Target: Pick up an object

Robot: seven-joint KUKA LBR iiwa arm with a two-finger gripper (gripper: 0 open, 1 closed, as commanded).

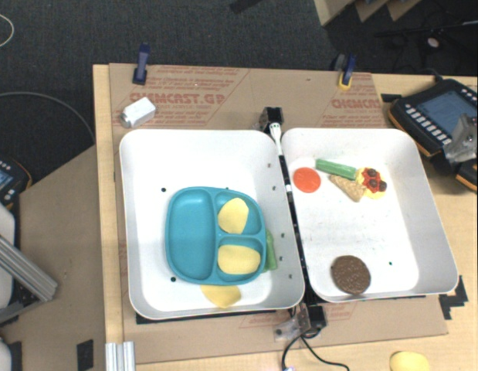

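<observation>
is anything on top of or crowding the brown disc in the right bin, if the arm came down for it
Nothing visible does. The brown disc lies alone near the front of the right bin, uncovered, apart from the orange disc, green stick and pizza slice at the back.

Entry, camera view. At the 3 o'clock edge sits a small grey shape (468, 140), cut off by the frame. It is pale grey with lighter patches, blocky, and soft in focus. The side it sits on is the side the arm reaches in from, but I cannot tell whether it is a piece of the arm. It is too small and too blurred to read a joint, a wrist angle or a pose from it.
</observation>
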